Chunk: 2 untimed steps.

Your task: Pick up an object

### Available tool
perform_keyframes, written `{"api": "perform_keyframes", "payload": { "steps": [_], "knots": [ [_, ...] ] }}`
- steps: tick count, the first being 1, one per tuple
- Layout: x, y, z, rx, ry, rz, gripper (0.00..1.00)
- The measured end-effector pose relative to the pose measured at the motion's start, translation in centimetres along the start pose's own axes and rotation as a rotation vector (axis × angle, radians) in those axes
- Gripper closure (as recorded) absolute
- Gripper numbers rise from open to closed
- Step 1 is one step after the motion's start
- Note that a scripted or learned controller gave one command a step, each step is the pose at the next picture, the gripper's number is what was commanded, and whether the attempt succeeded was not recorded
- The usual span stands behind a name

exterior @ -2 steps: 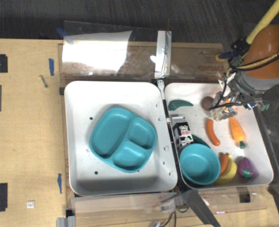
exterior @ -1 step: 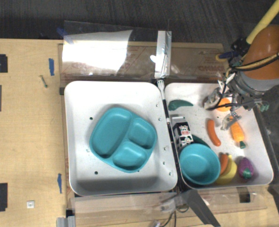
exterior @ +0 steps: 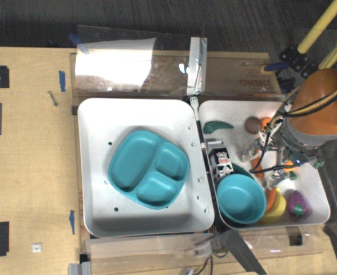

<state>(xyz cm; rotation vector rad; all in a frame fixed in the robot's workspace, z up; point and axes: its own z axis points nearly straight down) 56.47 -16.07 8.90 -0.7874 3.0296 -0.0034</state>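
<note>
The tabletop (exterior: 25,153) is pale wood-coloured board, with black right-angle marks near its left edge, a dark grey square patch beside them, and short blue tape strips closer to the bins. Two shallow white bins sit directly on it, side by side and touching along their inner walls. The left bin (exterior: 94,125) is the wider one; the right bin (exterior: 320,196) is narrower and sits against the view's right side. Behind both bins a clear plastic sheet (exterior: 117,67) stands along the tabletop's far edge, glaring white in the light, with a silvery taped seam (exterior: 197,65) rising where the two bins meet.
</note>
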Motion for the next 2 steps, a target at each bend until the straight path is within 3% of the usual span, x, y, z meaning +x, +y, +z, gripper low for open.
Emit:
{"api": "perform_keyframes", "payload": {
  "steps": [1,2],
  "knots": [
    [2.52,3.60,-0.11,0.004,-0.002,0.080,0.00],
    [3.51,3.97,-0.23,0.017,-0.005,0.267,0.00]
  ]
}}
